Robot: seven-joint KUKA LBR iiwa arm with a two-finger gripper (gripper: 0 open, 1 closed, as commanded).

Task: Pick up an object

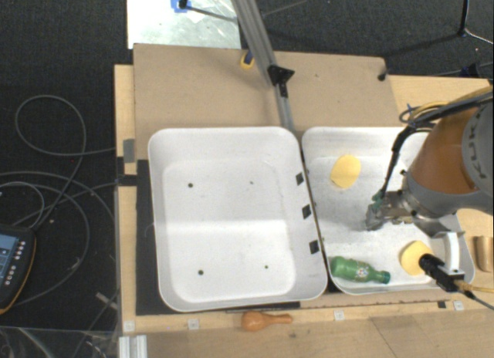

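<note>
My gripper (376, 215) hangs over the middle of the right bin (320, 148), pointing left, low near the bin floor. Nothing shows between its tips. A flat yellow disc (346, 170) lies up and to the left of it, toward the bin's far side. A green bottle (360, 271) lies on its side at the bin's near edge, below the gripper. A yellow ball-like object (414, 257) sits at the near right corner, partly behind the arm's black fitting.
The left bin (224, 217) sits beside the right one, joined by black clips. An orange-brown pear-shaped object (265, 319) lies on the bench in front of the left bin. A slanted metal pole (258, 32) rises behind the bins. Cables lie on the floor at left.
</note>
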